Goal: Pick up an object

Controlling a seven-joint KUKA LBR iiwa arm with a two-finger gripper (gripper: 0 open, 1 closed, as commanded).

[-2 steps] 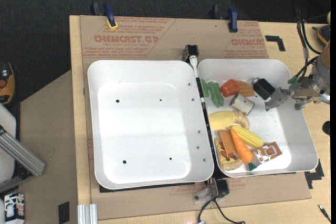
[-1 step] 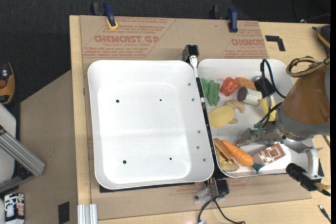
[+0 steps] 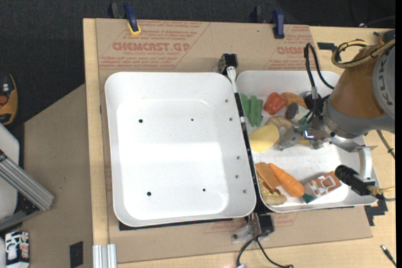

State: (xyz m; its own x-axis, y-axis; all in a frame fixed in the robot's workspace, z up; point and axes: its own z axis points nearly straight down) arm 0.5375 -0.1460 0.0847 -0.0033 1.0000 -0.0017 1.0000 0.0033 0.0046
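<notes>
My gripper (image 3: 294, 137) is low in the right bin (image 3: 286, 79), reaching in from the right. It is right beside a yellow rounded object (image 3: 264, 137), on that object's right side; whether they touch cannot be told. Around it lie a green object (image 3: 253, 110), a red-orange object (image 3: 274, 103) and a small brown object (image 3: 293, 111) towards the back. Towards the front are an orange carrot (image 3: 287, 180), a tan piece (image 3: 269, 182) and a brown-and-white packet (image 3: 322, 185).
The left bin (image 3: 125, 154) sits against the right one, sharing a middle wall. Two blue clamps (image 3: 131, 17) (image 3: 277, 21) hold the brown board at the back. A loop of black cable (image 3: 311, 72) hangs over the right bin's far side.
</notes>
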